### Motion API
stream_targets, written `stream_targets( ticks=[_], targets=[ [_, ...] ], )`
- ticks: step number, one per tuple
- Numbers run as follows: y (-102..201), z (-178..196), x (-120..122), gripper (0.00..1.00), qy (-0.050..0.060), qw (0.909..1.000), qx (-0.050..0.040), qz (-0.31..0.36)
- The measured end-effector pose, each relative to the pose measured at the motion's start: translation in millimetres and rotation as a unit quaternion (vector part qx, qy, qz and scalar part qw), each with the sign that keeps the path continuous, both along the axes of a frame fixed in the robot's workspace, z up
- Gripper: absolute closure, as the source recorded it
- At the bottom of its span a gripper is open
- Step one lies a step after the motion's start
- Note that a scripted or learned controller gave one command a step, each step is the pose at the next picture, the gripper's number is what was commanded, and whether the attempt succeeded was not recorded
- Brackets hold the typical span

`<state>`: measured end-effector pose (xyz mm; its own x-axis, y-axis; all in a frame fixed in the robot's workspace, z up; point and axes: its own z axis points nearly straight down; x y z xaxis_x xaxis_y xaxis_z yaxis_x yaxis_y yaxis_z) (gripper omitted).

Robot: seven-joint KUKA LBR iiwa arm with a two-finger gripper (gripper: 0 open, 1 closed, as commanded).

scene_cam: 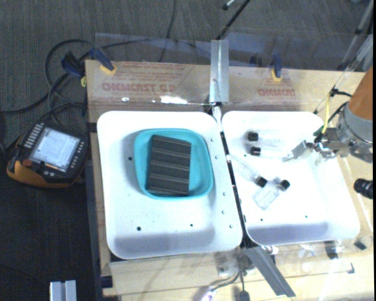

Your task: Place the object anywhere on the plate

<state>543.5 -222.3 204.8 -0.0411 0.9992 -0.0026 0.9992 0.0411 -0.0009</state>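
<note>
A dark grey ribbed block [169,165] lies flat on the turquoise plate [140,168] in the left bin [113,218]. It sits near the plate's middle, long side running front to back. My gripper [299,150] hovers over the right bin [338,218] near its far right side, well away from the plate and the block. Nothing shows in its grasp.
Several small clear vials with black caps [261,181] are scattered in the right bin's left half. The grey arm with its orange band [363,99] comes in from the right. A metal divider post [219,74] stands behind the bins, and a pendant [50,150] lies on the floor at left.
</note>
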Motion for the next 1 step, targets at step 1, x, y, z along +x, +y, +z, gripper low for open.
stream_targets(
  ticks=[1],
  targets=[
    [14.4,9.5,-59.5,0.0,0.0,0.9902,0.0015,-0.139]
  ],
)
